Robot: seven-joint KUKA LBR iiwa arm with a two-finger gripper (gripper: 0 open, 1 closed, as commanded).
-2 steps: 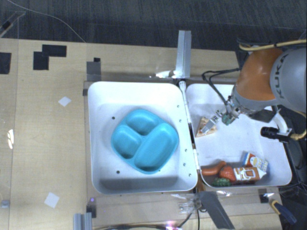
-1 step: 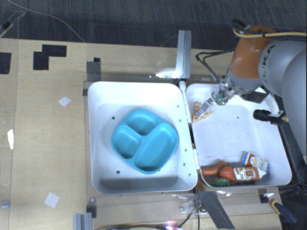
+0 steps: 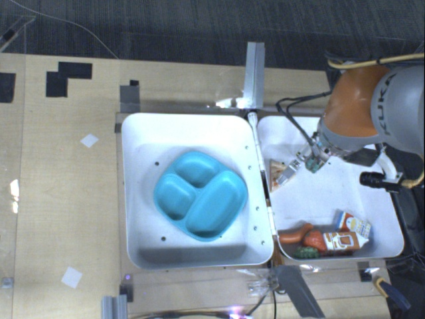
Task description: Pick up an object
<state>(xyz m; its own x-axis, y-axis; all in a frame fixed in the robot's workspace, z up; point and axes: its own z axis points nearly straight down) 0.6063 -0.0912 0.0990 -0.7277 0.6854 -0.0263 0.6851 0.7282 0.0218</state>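
Arm over the right bin, reaching toward its left wall.

Left of the divider (image 3: 260,171), a blue plate (image 3: 200,195) lies in the left bin (image 3: 139,178). Right of it, the gripper (image 3: 287,173) hangs low; its jaws I cannot tell. A sausage (image 3: 294,234) and carton (image 3: 343,236) lie at the right bin's (image 3: 345,191) near edge.

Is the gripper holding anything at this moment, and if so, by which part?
It cannot be told. The gripper is low in the right bin, at a small crumpled item near the divider, but any hold is too small to make out.
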